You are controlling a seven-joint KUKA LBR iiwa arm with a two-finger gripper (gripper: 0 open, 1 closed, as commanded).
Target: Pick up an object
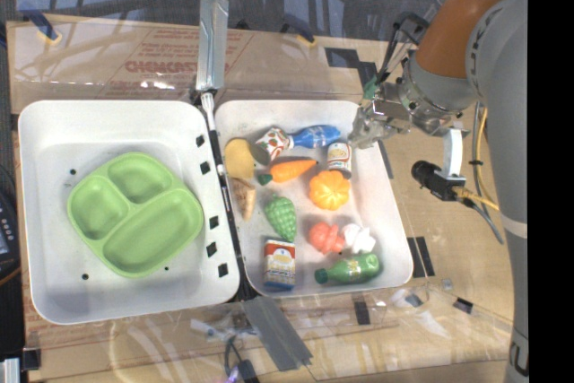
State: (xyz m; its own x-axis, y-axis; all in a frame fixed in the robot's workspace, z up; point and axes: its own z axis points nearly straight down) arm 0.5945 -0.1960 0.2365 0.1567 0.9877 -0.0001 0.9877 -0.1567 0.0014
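The blue plastic bottle with a white patterned cap end (300, 138) lies on its side in the far part of the right white bin (393, 220), its long axis running across the bin, cap end toward the left bin and blue base toward the arm. The gripper (366, 128) hangs just beside that base, at the bin's right far corner; whether it is open cannot be told. A small labelled jar (338, 156) stands just below.
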